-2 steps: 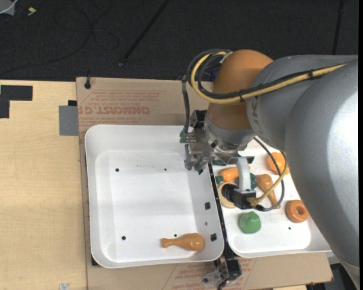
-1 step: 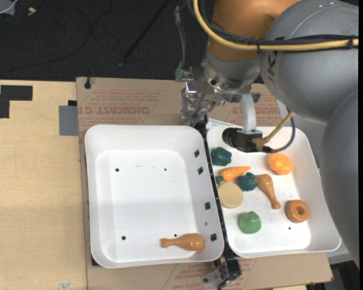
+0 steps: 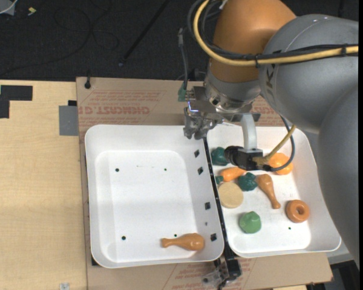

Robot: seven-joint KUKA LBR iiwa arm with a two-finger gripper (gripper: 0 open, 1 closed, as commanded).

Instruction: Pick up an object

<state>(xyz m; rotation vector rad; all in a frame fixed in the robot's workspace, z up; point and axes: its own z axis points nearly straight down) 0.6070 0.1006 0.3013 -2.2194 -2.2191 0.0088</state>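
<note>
Arm position: the fingers [image 3: 195, 132] stand at the far end of the seam where the left white plastic bin [image 3: 103, 162] meets the right white plastic bin [image 3: 317, 180]. Whether they are parted or closed cannot be told from this angle. Nothing is seen between them.

Contents, located from the fingers:
- A dark green rounded plastic toy [image 3: 218, 156] is nearest, just to the right and nearer the camera.
- An orange carrot-shaped plastic toy [image 3: 232, 174] lies next beyond it, close beside a teal lumpy plastic piece [image 3: 248, 183].
- A pale tan round plastic disc [image 3: 230, 196] lies further toward the camera, beside the seam.
- A green rounded plastic block [image 3: 250, 222] lies beyond the disc, near the front rim.
- A brown plastic drumstick [image 3: 268, 190] lies tilted to the right of the teal piece.
- An orange plastic doughnut ring [image 3: 297, 211] and an orange rounded plastic fruit [image 3: 279, 161] lie furthest right, apart from each other.
- An orange plastic drumstick [image 3: 183, 241] lies alone in the left bin, well away, at its front rim.

Both bins rest on brown cardboard [image 3: 133, 104] on the pale wood table [image 3: 30, 180].
</note>
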